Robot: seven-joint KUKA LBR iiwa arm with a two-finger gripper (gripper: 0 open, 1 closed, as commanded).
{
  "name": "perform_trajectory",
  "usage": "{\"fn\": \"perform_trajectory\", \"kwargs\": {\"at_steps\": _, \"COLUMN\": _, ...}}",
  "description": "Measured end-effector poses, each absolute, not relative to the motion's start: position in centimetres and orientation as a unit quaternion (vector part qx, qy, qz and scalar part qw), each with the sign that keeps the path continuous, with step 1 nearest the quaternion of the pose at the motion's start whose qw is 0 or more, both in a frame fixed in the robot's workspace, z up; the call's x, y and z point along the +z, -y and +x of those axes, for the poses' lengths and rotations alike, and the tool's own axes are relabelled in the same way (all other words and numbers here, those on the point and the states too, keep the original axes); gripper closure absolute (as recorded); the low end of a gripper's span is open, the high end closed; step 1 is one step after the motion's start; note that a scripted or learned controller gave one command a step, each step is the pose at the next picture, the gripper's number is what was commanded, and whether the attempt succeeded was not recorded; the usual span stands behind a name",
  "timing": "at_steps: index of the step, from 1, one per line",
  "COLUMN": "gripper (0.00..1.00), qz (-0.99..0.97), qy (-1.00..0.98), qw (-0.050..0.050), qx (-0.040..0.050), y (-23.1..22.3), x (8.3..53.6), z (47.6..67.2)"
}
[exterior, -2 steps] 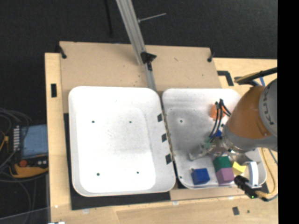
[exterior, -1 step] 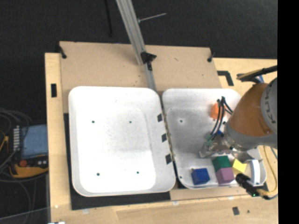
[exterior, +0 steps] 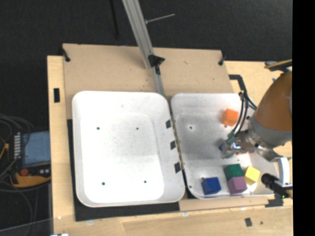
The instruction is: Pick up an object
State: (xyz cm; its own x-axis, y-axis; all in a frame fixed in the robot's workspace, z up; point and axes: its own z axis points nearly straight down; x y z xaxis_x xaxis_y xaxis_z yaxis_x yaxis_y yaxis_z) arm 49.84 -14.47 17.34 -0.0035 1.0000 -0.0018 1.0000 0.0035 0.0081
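Observation:
The right bin [exterior: 197, 112] holds several small blocks. An orange block [exterior: 229, 116] lies near its upper right. Along the bin's front edge sit a blue block [exterior: 211, 185], a green block [exterior: 233, 171], a purple block [exterior: 237, 184] and a yellow block [exterior: 252, 174]. My gripper [exterior: 229, 147] hangs low over the bin's right part, between the orange block above and the green block below. The arm's grey and orange wrist [exterior: 273, 117] reaches in from the right. I see nothing between the fingers.
The left bin [exterior: 123, 146] lies beside the right one. A slanted metal pole [exterior: 140, 31] rises behind the bins. Cables and a control box [exterior: 29, 154] sit off the bench at the left.

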Motion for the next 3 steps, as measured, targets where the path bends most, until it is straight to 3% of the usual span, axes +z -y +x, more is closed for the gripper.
{"fn": "perform_trajectory", "kwargs": {"at_steps": 1, "gripper": 1.00, "qz": 0.706, "qy": -0.709, "qw": 0.003, "qx": 0.0020, "y": 14.6, "x": 21.1, "z": 50.1}}
{"fn": "perform_trajectory", "kwargs": {"at_steps": 2, "gripper": 1.00, "qz": 0.704, "qy": -0.710, "qw": 0.000, "qx": 0.0014, "y": 9.0, "x": 21.4, "z": 52.4}}
{"fn": "perform_trajectory", "kwargs": {"at_steps": 3, "gripper": 1.00, "qz": 0.704, "qy": -0.710, "qw": 0.001, "qx": 0.0015, "y": 5.0, "x": 21.6, "z": 56.2}}
